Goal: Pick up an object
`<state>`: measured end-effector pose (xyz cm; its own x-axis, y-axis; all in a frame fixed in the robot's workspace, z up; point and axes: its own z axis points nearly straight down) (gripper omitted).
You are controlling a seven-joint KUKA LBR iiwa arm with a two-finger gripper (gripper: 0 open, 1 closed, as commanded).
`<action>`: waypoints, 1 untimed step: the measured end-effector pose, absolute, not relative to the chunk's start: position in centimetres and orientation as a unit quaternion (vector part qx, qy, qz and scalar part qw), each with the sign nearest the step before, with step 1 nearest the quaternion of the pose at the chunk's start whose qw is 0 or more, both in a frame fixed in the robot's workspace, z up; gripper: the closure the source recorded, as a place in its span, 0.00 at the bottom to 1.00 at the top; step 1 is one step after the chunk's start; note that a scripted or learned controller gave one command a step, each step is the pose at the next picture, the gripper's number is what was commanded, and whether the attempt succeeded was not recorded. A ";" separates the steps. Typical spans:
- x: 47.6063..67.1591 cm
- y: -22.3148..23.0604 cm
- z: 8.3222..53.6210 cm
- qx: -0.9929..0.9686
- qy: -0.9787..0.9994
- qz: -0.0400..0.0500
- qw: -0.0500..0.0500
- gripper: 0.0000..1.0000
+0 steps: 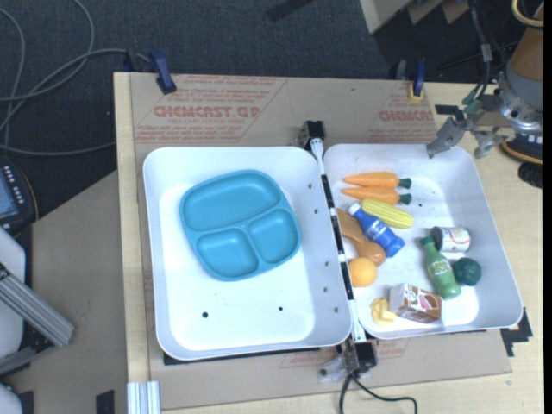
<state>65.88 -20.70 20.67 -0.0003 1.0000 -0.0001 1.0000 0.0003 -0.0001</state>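
a blue divided plate lies in the left bin.

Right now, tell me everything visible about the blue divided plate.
The blue divided plate lies flat in the left bin, toward its upper middle. It looks like smooth, matte plastic, with rounded corners and three compartments: one large across the top, two smaller below. It is turned slightly askew to the bin's walls and rests on the bin floor.

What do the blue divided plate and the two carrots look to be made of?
Blue divided plate: likely moulded plastic, with an even colour, soft sheen and rounded compartment walls. Carrots: probably toy plastic, uniformly orange with a smooth surface and stiff green tips; hard or rubbery, the view cannot settle.
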 end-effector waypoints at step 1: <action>63.7 -16.3 10.6 -0.707 -0.707 -0.003 -0.007 0.00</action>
<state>63.75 -16.26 10.62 -0.0005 1.0000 -0.0056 0.9999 0.0006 0.0153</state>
